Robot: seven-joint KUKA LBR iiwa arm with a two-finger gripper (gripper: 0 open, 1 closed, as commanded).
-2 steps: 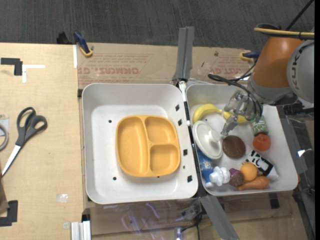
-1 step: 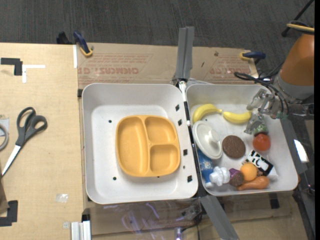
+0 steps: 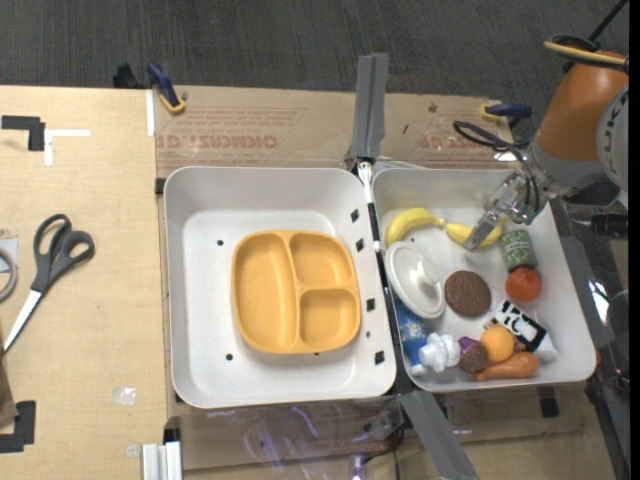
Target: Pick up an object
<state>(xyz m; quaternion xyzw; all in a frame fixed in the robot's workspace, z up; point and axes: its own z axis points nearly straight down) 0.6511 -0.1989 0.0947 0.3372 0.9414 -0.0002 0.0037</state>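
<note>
My gripper (image 3: 489, 228) hangs low over the back of the right bin (image 3: 572, 298), under the grey arm with its orange band (image 3: 585, 108). Its tip sits at the right end of a yellow banana (image 3: 415, 225). A green can (image 3: 518, 248) lies just to its right, with a red tomato (image 3: 523, 284) below that. In front of the gripper a brown cookie (image 3: 467, 293) lies flat beside a white bowl (image 3: 415, 280). Whether the tip touches the banana is unclear.
The right bin's front holds an orange (image 3: 497, 342), a carrot (image 3: 505, 368), a black-and-white packet (image 3: 520, 325), a white crumpled item (image 3: 437, 351) and a blue packet (image 3: 405, 323). The left bin (image 3: 190, 268) holds a yellow divided plate (image 3: 297, 290). Scissors (image 3: 45, 263) lie on the bench at left.
</note>
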